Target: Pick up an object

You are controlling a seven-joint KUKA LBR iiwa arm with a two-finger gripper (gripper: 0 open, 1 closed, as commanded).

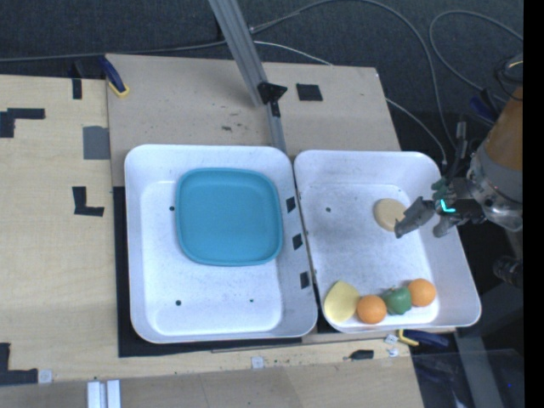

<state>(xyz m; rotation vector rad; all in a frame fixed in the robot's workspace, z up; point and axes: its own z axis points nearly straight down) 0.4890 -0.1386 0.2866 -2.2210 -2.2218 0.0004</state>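
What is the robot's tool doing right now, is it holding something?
Tool: open, holding nothing, fingers spread beside the tan round piece in the right bin.

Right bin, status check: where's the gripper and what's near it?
Gripper over right bin, fingers spread, nothing between them. Beige piece just beside it. Yellow piece, two orange balls, green piece along front wall.
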